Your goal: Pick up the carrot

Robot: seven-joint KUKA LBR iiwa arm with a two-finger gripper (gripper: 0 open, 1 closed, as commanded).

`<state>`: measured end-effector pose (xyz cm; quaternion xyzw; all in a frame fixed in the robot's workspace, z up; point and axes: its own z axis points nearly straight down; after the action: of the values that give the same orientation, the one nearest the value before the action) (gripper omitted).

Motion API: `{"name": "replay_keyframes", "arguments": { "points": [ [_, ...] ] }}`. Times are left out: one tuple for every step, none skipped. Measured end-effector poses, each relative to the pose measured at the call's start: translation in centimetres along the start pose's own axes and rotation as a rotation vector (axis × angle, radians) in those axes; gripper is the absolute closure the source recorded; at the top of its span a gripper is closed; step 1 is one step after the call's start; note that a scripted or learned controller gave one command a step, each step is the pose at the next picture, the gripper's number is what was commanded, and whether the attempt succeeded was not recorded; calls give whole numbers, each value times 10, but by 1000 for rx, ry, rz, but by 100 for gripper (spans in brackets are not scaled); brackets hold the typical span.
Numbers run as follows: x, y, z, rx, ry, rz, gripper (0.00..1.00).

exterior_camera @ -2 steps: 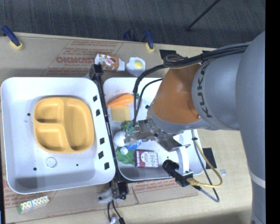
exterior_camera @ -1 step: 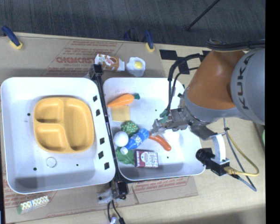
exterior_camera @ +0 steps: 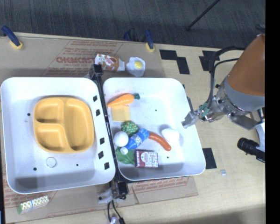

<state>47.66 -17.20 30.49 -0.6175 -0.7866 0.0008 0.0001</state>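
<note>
The two-finger gripper (exterior_camera: 190, 120) is hanging over the right rim of the right-hand shallow white bin (exterior_camera: 170, 90), at the end of the grey arm with its orange band (exterior_camera: 249, 69). Whether it is apart or together I cannot tell; it is too small and blurred here, and nothing is showing in its grip.

The tapered orange plastic carrot with a green stub (exterior_camera: 122, 99) is lying well to the gripper's left and a little farther up the view, near the bin's left wall. Its thick end is pointing away from the gripper and its green tip is pointing toward it. A yellow cheese-like square (exterior_camera: 121, 113) is sitting just beside it on the near side.

To do this step well, the arm is likely needing to travel left across the bin, staying high enough to clear the white egg-shaped piece (exterior_camera: 171, 135) and the orange sausage-like piece (exterior_camera: 160, 141) below its path. Closing across the carrot's narrow width, near its middle, looks safest, keeping clear of the cheese.
</note>
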Motion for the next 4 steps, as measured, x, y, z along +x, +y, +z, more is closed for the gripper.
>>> {"name": "replay_keyframes", "arguments": {
  "points": [
    [25, 5, 116, 3, 3, 137, 100],
    [-38, -9, 181, 2, 3, 41, 100],
    [-38, -9, 180, 2, 3, 41, 0],
    [-38, 17, 213, 0, 2, 48, 0]
  ]
}}
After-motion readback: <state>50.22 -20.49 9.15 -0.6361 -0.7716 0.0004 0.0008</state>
